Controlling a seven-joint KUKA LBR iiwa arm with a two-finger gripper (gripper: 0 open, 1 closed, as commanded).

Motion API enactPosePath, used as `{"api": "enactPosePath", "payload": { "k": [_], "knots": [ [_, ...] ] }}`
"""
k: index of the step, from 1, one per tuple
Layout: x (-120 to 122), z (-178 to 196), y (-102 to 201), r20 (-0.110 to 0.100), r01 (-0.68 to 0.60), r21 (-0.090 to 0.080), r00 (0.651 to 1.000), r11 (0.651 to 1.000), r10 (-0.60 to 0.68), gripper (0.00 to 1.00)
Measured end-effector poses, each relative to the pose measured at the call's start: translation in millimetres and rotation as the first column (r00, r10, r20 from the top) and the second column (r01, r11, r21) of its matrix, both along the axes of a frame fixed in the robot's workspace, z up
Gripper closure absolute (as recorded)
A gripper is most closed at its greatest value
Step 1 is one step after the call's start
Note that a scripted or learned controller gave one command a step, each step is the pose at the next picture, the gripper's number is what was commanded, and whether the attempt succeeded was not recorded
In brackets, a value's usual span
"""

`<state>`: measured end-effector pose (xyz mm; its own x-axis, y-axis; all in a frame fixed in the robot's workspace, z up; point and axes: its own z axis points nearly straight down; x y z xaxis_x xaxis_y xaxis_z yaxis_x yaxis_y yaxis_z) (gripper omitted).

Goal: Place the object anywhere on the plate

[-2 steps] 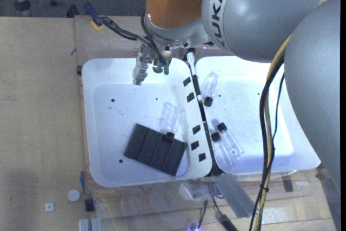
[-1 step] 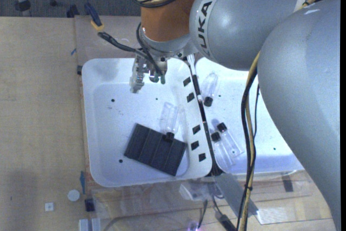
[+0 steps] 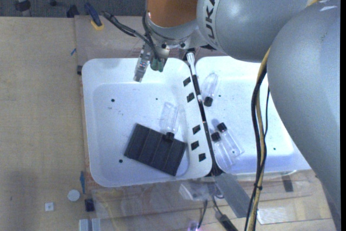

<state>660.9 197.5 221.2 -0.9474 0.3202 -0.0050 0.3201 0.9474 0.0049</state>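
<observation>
A black ribbed rectangular plate (image 3: 155, 150) lies flat in the front part of the left bin (image 3: 102, 116). A clear plastic vial (image 3: 170, 117) with a black cap lies just behind the plate's far right corner, its cap end touching or nearly touching the plate's edge. My gripper (image 3: 148, 66) hangs over the back edge of the left bin, well behind the vial and the plate and apart from both. I see nothing held in it.
The right bin (image 3: 270, 116) holds two more clear vials with black caps, one at the back (image 3: 208, 85) and one near the front (image 3: 227, 143). A divider with black marks (image 3: 195, 121) separates the bins. The arm's large grey body covers the right side.
</observation>
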Motion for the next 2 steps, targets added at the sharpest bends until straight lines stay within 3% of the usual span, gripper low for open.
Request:
{"api": "enactPosePath", "payload": {
  "k": [1,2],
  "knots": [
    [-2.9,-4.9,3.8,-0.004,-0.122,-0.002,0.993,0.993,0.122,1.00],
    [-0.3,11.2,3.3,0.001,-0.287,-0.002,0.958,0.958,0.287,1.00]
  ]
}}
